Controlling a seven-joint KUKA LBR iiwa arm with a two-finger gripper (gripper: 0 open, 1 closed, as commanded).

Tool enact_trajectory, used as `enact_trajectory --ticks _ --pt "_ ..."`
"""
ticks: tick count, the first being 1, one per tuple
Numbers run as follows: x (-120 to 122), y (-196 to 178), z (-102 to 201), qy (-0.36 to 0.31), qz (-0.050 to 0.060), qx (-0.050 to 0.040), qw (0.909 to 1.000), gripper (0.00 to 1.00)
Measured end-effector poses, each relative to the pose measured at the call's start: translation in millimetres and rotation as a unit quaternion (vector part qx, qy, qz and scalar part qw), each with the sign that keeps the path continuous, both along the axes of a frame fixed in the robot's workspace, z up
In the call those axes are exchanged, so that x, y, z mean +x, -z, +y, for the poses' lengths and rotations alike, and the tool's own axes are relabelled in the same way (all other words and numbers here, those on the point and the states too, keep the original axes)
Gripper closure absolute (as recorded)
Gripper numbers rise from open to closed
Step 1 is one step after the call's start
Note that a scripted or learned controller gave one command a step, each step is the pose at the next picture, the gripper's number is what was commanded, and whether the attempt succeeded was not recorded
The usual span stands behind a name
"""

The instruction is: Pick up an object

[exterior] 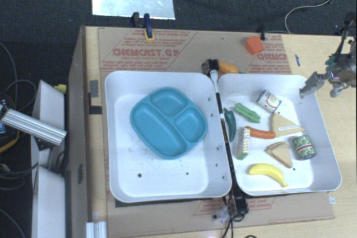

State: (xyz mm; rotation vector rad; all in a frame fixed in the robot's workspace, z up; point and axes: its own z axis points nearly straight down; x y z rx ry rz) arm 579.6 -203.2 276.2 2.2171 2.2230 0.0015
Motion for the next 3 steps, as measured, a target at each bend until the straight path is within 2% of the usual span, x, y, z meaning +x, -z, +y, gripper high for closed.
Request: enact_trajectory --ticks 1,2,3 --pt "-10.5 182.5 9.8 0.000 0.000 -0.0004 1.0000 0.00" --pt "55.2 167.8 22.9 -0.001 -0.001 0.0001 1.0000 0.00" --pt "21.6 192.2 44.5 0.001 0.001 0.0004 1.0000 0.00"
